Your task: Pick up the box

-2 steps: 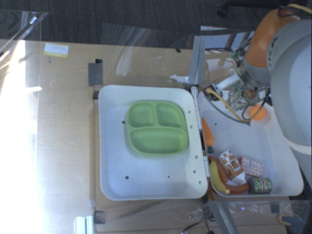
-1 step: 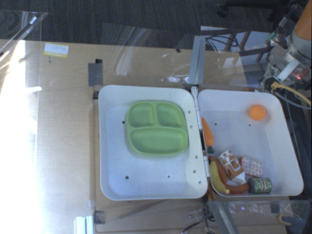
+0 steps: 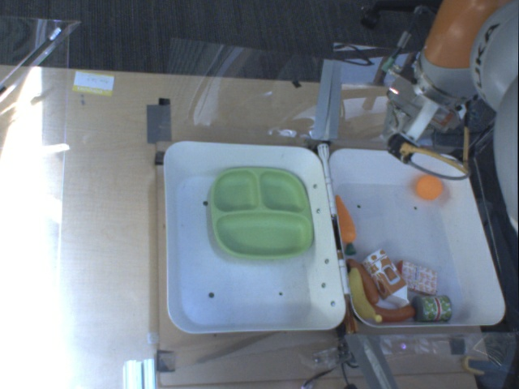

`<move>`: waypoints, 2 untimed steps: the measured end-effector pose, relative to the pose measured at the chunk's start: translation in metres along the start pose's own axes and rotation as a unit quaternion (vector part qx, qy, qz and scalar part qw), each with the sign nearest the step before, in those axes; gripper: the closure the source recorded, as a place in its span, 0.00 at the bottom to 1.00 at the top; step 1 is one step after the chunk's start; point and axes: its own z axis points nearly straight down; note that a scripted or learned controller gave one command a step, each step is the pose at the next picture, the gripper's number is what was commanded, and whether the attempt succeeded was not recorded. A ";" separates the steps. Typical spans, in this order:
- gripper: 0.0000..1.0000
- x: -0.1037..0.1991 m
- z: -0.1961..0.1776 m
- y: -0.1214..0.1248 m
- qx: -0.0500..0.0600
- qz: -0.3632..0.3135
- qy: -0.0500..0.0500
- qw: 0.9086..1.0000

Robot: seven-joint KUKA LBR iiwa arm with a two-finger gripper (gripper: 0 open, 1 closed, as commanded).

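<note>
Strong light pours in from the left, washing out the worktop there into a pale, overexposed patch. Clear sheeting behind the left bin catches streaks of glare. The two white bins are evenly lit with soft, faint shadows. The picture is slightly soft overall, small details looking fuzzy.

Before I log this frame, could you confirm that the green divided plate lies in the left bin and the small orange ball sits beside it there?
Not quite. The green divided plastic plate does lie in the left white bin, but the small orange ball sits in the right white bin, near its far edge, as the camera view shows.
</note>
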 end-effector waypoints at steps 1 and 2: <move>1.00 0.087 0.030 -0.098 0.000 0.211 0.001 0.977; 1.00 0.017 0.016 -0.027 -0.001 0.106 0.001 0.994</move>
